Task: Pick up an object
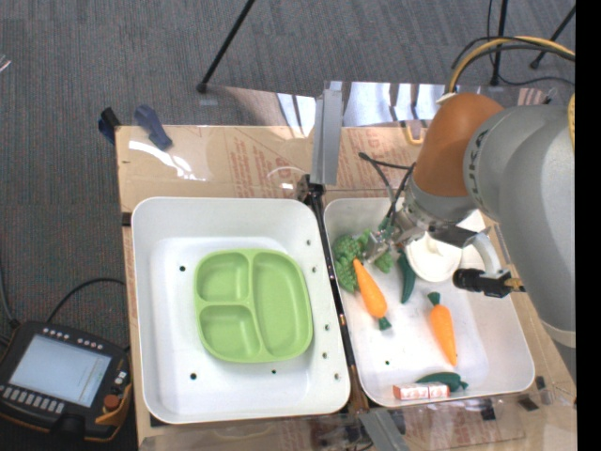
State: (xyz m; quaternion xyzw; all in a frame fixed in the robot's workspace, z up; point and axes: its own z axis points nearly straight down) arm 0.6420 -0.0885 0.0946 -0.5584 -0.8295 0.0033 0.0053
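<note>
Camera view: arm reaches in from right over right bin (507, 365). Gripper (383, 245) low at bin's upper left, by green leafy toy (349, 249) and top of orange carrot (370, 291); contact and grasp state cannot tell. Second carrot (442, 329) lies apart, lower right. Left bin (150, 299) holds green divided plate (253, 305).

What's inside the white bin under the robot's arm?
In the right bin: two carrots, broccoli, a dark green pepper and a small box. The arm covers the back part.
</note>
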